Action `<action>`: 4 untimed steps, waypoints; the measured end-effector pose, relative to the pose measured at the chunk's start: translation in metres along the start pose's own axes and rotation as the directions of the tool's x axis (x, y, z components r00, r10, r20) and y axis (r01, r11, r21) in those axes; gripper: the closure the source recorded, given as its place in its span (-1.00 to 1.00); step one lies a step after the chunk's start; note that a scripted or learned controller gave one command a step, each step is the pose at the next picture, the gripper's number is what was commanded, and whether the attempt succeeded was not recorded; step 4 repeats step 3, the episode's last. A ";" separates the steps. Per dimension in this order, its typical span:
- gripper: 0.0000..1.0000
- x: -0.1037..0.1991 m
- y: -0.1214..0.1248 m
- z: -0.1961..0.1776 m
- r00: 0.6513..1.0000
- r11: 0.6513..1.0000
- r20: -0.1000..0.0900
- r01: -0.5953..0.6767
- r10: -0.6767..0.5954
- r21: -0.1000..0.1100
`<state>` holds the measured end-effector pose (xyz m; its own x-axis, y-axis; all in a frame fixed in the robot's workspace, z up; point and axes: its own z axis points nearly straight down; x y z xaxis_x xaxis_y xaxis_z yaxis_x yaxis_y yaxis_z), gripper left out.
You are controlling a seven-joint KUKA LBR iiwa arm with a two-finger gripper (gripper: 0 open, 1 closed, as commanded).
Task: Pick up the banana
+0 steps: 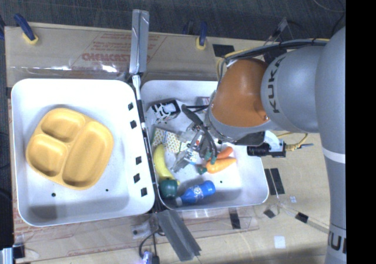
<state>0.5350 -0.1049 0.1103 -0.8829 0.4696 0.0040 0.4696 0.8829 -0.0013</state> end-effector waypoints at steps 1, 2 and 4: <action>1.00 0.001 0.000 -0.008 1.000 1.000 -0.003 0.005 -0.005 0.001; -1.00 0.001 0.000 -0.008 1.000 1.000 -0.003 0.005 -0.005 0.001; -1.00 -0.024 0.028 0.013 0.957 0.957 0.014 0.291 -0.291 0.001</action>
